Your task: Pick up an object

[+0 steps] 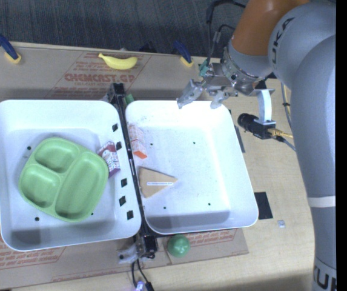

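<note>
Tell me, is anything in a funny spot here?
Yes. A banana and a green ball lie outside the bins on the cardboard, the banana behind the left bin, the ball in front of the right bin. A small wrapper leans against the left bin's right wall beside the green tray.

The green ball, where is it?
The green ball sits on the cardboard outside the bins, just below the near edge of the right bin, at the bottom middle of the camera view.
</note>
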### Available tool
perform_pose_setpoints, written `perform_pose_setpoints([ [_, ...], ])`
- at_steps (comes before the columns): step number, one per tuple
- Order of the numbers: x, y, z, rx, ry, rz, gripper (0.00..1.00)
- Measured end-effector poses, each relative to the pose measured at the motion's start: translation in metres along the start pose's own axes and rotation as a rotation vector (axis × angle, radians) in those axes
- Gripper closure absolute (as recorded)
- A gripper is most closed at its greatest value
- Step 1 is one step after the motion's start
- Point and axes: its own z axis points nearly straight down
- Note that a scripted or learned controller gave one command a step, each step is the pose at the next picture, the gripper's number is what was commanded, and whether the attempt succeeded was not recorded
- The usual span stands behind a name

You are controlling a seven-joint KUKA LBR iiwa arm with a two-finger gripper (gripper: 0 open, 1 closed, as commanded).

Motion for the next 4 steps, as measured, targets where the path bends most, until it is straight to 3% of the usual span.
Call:
perform_pose_setpoints([
  [1, -0.071, 0.008, 0.16, 0.002, -0.001, 0.001, 0.0],
  [2, -0.071, 0.009, 0.149, 0.0, 0.0, -0.002, 1.0],
  [3, -0.071, 0.009, 0.149, 0.001, 0.0, -0.003, 0.0],
  [4, -0.07, 0.009, 0.138, 0.0, 0.0, -0.004, 1.0],
])
